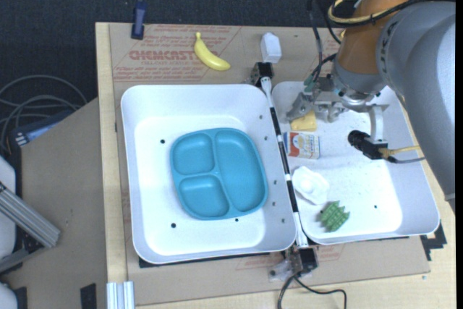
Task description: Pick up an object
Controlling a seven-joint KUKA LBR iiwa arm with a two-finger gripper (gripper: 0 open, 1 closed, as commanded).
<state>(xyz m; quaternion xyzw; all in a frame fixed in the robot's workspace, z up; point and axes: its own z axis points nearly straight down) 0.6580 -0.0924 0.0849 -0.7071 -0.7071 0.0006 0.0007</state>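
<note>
While the arm (405, 47) reaches down into the right bin (405, 217), its gripper (316, 106) hangs over a yellow block (304, 123); I cannot tell its grip. Nearby lie a small carton (304, 145), white crumpled object (311, 184) and green toy (333, 216). A blue divided plate (215, 172) sits in the left bin (145, 112).

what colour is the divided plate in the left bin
Light blue; the divided plate shows in the camera view.

My arm (423, 47) runs off the right edge, so most of its grey body is cut away. My wrist covers the far end of the right bin (362, 228) and part of the yellow block (304, 123) beneath my gripper (318, 106). The print on the small carton (304, 145) is too small to read.
</note>
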